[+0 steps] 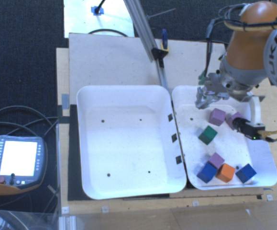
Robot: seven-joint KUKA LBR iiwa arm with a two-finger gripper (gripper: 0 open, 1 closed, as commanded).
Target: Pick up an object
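My gripper [206,98] hangs over the far left part of the right bin [186,128], above its floor. Just right of and below it lies a purple cube [217,116], with a mauve cube [233,119] beside that one, partly hidden by the wrist hardware. A green cube [207,135] sits mid-bin. Along the near wall cluster a small purple cube [216,159], a blue cube [207,172], an orange cube [226,172] and a second blue cube [246,173]. I see nothing between the fingers.
The left bin [124,143] adjoins the right one, with small black clips [174,138] along the shared wall. A slanted metal pole [143,25] rises behind the bins. A teach pendant [14,164] lies off the bench at the left.
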